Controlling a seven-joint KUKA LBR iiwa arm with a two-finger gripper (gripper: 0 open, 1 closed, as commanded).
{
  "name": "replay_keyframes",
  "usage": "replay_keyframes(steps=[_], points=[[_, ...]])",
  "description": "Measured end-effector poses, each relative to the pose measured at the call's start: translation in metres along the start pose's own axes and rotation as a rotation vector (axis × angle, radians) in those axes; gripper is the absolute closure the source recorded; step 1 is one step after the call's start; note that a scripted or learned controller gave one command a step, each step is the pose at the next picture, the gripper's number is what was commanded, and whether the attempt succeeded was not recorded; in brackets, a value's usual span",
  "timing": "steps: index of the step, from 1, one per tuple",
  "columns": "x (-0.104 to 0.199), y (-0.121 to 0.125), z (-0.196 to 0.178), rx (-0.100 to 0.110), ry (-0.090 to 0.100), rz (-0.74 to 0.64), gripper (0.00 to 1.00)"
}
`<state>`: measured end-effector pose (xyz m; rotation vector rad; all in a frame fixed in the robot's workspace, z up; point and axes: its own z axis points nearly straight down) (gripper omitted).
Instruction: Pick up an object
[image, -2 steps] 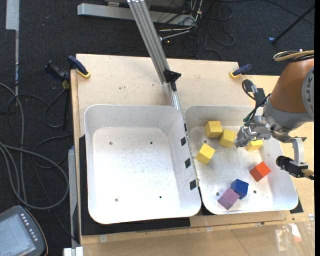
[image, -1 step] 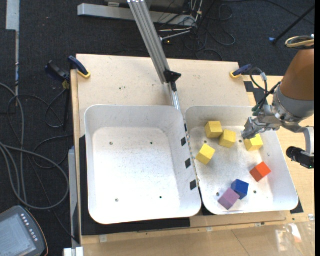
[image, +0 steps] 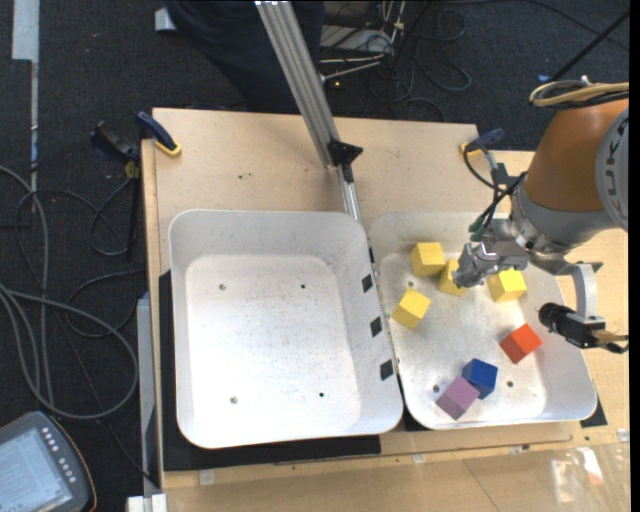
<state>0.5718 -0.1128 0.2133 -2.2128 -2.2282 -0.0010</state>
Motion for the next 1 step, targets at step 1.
replay_keyframes(steps=[1], points=[[0.0514, 0.0010, -0.0146, -0.003, 0.000, -0.001, 1.00]])
